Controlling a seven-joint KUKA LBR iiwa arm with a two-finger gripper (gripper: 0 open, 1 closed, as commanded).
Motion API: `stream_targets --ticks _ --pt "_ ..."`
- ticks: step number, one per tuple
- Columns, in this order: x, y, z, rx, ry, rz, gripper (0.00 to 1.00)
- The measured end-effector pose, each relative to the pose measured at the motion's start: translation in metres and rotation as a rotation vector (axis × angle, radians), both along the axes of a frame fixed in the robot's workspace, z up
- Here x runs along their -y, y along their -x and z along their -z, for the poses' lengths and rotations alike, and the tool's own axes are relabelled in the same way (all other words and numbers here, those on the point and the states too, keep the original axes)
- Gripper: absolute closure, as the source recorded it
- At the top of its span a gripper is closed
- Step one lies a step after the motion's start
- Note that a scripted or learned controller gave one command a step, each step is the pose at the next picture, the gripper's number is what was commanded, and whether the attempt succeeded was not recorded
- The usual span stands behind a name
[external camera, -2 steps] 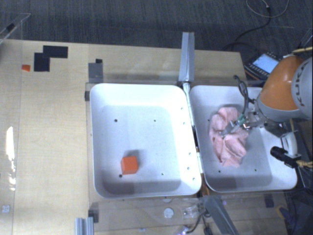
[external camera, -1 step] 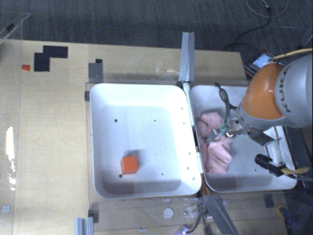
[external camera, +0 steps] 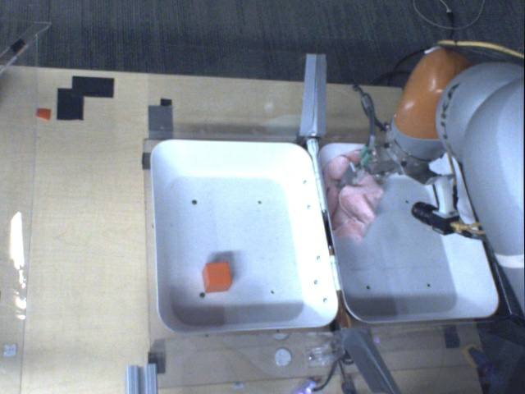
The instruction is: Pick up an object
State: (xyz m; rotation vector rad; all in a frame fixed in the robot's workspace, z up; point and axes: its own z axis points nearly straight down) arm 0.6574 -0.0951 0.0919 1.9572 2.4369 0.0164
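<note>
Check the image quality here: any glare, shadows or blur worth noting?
Camera view: bright glare streak on the pale wooden bench at far left; soft shadow along the left white bin's near wall and beside the small orange cube; the grey arm darkens the right white bin; overall focus slightly soft.

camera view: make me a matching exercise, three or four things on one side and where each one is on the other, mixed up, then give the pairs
Things:
1. orange block
2. pink soft object
3. gripper
4. black shapes

Places:
A. on the bench's far left, outside the bins
B. left bin, near its front
C. over the right bin's far left corner
D. right bin, along its left wall

Pairs: 1-B, 2-D, 3-C, 4-A
</note>
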Motion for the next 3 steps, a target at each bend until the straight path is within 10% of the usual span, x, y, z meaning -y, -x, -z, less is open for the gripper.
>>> stream_targets --ticks 2,3 --pt "0.033 0.086 -0.001 0.002 0.003 -0.058 0.0" --pt "0.012 0.046 -0.001 0.002 0.001 -0.056 0.0"
